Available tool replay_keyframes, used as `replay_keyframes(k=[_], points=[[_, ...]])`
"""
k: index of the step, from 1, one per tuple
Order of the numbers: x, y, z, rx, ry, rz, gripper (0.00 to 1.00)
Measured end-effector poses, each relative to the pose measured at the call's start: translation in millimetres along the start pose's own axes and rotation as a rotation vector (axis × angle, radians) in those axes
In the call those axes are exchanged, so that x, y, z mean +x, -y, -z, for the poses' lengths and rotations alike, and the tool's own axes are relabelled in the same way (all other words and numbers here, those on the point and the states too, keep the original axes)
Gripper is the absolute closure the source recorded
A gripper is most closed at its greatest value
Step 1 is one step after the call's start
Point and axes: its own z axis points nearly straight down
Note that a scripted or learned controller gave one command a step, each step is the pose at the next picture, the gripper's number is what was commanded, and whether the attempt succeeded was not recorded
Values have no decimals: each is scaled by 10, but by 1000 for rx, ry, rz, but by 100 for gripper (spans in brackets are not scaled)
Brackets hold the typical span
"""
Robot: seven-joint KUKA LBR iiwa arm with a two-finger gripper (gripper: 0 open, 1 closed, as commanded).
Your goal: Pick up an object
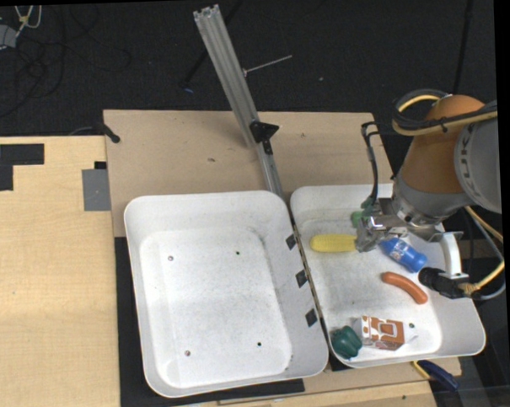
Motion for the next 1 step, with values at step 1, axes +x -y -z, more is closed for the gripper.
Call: replay_keyframes(k=[1], points=[[1, 5, 634, -3, 0, 11, 100]])
